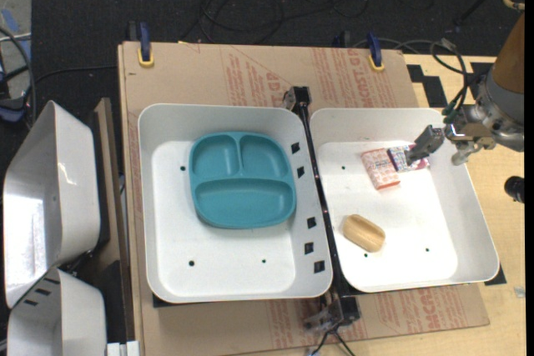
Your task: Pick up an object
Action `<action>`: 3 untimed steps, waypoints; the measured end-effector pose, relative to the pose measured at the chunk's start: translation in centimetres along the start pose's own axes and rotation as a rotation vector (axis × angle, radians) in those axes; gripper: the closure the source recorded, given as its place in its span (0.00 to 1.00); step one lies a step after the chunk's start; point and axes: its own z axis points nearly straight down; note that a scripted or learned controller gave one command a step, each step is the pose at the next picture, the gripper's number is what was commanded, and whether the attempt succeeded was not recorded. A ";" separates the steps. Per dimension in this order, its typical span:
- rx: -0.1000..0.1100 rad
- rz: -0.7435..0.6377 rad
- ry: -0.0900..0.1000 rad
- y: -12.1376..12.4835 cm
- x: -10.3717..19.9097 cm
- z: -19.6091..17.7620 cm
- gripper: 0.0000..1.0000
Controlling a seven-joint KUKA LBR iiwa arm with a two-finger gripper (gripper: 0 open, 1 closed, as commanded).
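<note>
In the right bin (467,204) a small red-and-white packet (380,167) lies near the back, with a pinkish wrapped piece (415,162) just to its right. A tan, rounded block (365,232) rests nearer the front of the same bin. My gripper (434,143) reaches in from the right and hangs over the bin's back right part, right beside the pinkish piece. From this angle I cannot make out whether it touches or holds anything.
A teal divided plate (242,179) lies in the left bin (158,263). A black divider (313,196) runs between the bins. The bins rest on a cardboard sheet (250,75) with clamps at the back. White containers (46,196) stand at far left.
</note>
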 end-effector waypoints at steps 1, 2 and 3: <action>-0.011 -0.003 -0.002 0.2 0.1 -0.6 0.00; -0.007 0.000 -0.001 0.5 -0.6 5.5 0.00; -0.010 0.000 -0.002 0.9 -0.7 9.8 0.00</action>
